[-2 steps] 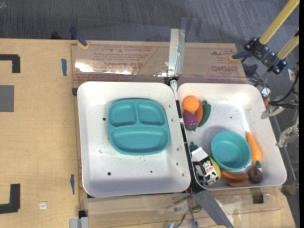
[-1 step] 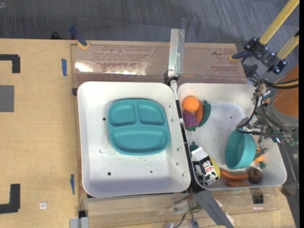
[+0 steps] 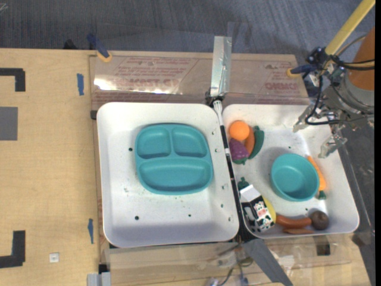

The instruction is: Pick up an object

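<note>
Camera view: gripper (image 3: pixel 324 137) hangs at the upper-right corner of the right bin (image 3: pixel 351 210), fingers spread apart w/ nothing between them, one tip toward the bin's back wall, the other lower near the right rim. No object picked yet. Nearest candidate is the teal bowl (image 3: pixel 294 177), just below-left of the gripper, w/ an orange carrot-like piece (image 3: pixel 317 173) tucked against its right side, approx. straight below the fingers. Other options lie further left or forward: orange ball (image 3: pixel 239 130) w/ a purple piece (image 3: pixel 239 151) beside it by the divider, cow-print carton (image 3: pixel 257 209) at the front-left, a sausage (image 3: pixel 293 221) lying w/ long axis across the bin's front, brown lump (image 3: pixel 320 219) at its right end. Left bin (image 3: pixel 113 177) carries a teal divided plate (image 3: pixel 174 158), well apart from the arm. Likely next move: down & slightly left.
</note>
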Action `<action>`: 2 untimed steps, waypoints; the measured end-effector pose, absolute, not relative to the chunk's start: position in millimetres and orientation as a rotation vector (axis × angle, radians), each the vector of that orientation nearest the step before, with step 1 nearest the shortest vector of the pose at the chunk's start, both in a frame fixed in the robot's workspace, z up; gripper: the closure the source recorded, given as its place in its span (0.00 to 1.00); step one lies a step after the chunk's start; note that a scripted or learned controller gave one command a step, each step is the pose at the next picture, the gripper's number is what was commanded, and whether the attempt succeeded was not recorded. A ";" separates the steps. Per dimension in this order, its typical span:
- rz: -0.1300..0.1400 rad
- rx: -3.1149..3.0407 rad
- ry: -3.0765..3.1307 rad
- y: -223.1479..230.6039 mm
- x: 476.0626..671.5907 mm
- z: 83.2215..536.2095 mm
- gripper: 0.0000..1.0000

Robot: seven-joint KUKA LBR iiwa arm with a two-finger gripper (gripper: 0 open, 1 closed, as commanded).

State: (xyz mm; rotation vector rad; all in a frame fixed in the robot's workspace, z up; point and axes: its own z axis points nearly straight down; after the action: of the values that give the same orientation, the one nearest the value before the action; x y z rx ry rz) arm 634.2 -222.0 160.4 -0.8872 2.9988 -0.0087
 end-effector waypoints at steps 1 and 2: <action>-0.003 -1.040 2.945 -217.5 614.4 103.2 0.00; 0.003 -1.033 2.941 -212.6 559.2 93.7 0.00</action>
State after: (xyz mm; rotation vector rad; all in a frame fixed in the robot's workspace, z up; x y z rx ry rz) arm 559.2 -212.6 93.7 -1.0327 2.9409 0.0025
